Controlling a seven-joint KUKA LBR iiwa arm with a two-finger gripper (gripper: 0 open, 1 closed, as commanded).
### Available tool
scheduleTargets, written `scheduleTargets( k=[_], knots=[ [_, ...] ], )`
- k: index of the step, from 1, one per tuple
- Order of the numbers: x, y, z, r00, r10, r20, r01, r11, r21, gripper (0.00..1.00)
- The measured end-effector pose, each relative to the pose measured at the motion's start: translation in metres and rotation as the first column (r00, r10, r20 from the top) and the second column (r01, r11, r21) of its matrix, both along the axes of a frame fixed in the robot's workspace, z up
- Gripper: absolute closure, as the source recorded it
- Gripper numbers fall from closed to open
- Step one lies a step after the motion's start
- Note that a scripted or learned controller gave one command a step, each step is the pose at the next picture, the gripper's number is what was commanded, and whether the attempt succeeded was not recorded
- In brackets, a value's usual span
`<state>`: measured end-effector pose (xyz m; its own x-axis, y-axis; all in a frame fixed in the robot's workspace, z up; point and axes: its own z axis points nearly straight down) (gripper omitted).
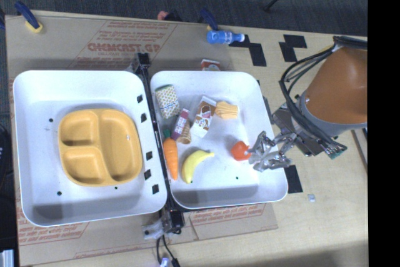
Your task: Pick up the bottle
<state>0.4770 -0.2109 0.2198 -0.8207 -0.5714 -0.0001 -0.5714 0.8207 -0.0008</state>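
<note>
Purple bottle (182, 125) lies at ten o'clock from the gripper (265, 152) — long axis near-upright; fingers spread, gripping nothing.

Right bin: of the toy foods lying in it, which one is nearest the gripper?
The red-orange tomato-like piece, just left of the gripper. The banana and carrot lie farther left.

– What colours sit in the right bin (265, 110)?
– The bin itself is white. In it lie a yellow banana (193, 164), an orange carrot (170, 159) and a red-orange round item (240, 150).
– And the left bin (25, 134)?
– White too, bearing a mustard-yellow divided tray (100, 147).
– The arm?
– An orange band (342, 85) over grey metal.
– The bench (325, 222)?
– Tan, with red print.
</note>
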Motion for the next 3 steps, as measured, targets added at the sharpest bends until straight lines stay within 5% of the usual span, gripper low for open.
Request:
scheduleTargets(
  k=[1, 2, 3],
  knots=[
    [0.009, 0.003, 0.016, 0.966, -0.258, 0.001, 0.258, 0.966, 0.000, 1.00],
    [0.007, 0.000, 0.056, 0.988, -0.154, 0.001, 0.154, 0.988, 0.000, 1.00],
    [0.007, 0.000, 0.034, 0.993, -0.117, -0.002, 0.117, 0.993, 0.001, 1.00]
  ],
)
